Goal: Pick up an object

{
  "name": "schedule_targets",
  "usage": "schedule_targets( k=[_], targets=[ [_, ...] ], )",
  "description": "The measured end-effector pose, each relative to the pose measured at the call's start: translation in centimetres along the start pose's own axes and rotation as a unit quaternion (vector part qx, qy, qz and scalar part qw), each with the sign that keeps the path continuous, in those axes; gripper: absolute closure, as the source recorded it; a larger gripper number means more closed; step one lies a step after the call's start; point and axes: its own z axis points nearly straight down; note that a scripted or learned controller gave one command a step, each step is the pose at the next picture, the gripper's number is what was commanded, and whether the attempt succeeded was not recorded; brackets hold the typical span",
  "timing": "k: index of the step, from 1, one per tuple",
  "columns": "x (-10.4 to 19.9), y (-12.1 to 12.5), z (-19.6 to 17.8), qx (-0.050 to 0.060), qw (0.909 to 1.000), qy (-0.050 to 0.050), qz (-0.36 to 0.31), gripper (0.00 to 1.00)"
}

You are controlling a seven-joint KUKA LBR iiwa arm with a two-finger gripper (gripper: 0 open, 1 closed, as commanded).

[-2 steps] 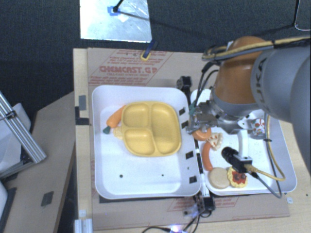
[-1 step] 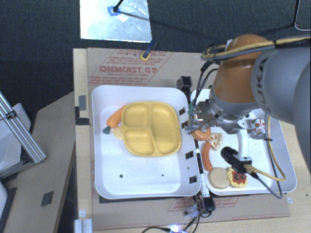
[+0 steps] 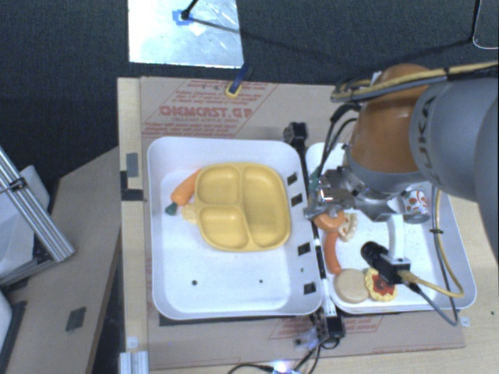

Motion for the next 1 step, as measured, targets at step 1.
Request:
schedule_targets(
  k=[1],
  targets=[
    [1.38,0.33,-1.18,-0.001,1.0000,0.000,-0.003,1.00]
  ],
)
